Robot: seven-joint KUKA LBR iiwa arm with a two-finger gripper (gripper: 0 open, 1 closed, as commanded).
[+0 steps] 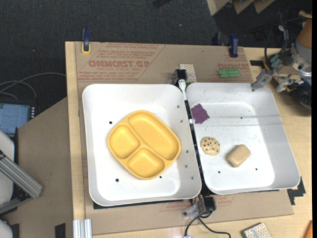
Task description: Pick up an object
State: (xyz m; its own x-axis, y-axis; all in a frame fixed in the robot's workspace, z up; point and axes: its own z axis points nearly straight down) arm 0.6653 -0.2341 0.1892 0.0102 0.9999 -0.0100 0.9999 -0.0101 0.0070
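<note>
Camera view: nothing has been picked up yet; a cookie (210, 146), a tan block (238, 155) and a purple piece (199, 113) are seen lying in the right bin (277, 133), and a yellow divided plate (143, 144) in the left bin (96, 133). The gripper (270, 77) is held at the frame's upper right, by the right bin's far corner, well apart from these objects. Whether it is released or clenched cannot be told, and nothing is seen in it.

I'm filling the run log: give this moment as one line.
gripper: over right bin's far corner, holding nothing | right bin: cookie, tan block, purple piece | left bin: yellow plate
</note>
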